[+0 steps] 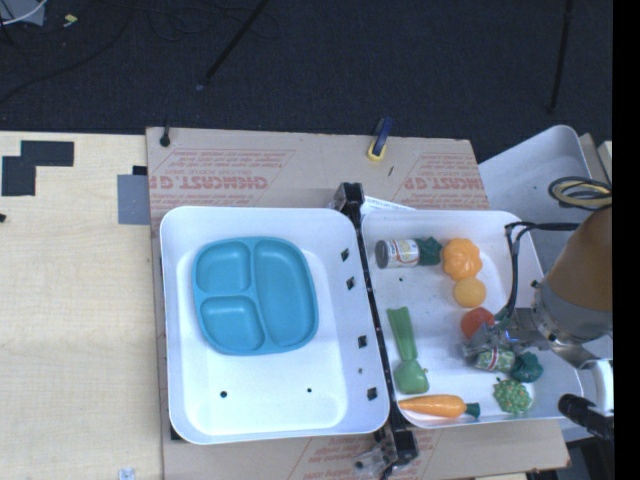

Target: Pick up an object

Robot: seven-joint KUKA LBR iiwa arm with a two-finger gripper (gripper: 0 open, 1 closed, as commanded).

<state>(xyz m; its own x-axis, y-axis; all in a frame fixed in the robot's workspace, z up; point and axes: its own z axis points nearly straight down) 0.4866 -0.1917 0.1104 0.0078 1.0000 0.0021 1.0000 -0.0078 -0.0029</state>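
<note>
The right bin (520,230) holds several toy foods. At its back lie a small tin can (402,253), an orange pepper (461,258) and a yellow-orange ball (469,292). A red tomato (476,321) sits mid-bin. A long green piece (405,348) lies near the divider and a carrot (435,406) at the front edge. My gripper (493,354) is low in the bin's right half, just in front of the tomato and over a small greenish item. Broccoli (512,396) and a dark teal piece (527,368) lie close beside it.
The left bin (180,368) carries a blue divided plate (255,295). The arm's orange band (592,258) hangs over the right bin's right wall. A dark green piece (430,251) lies against the can. A black cable (514,268) loops down to the wrist.
</note>
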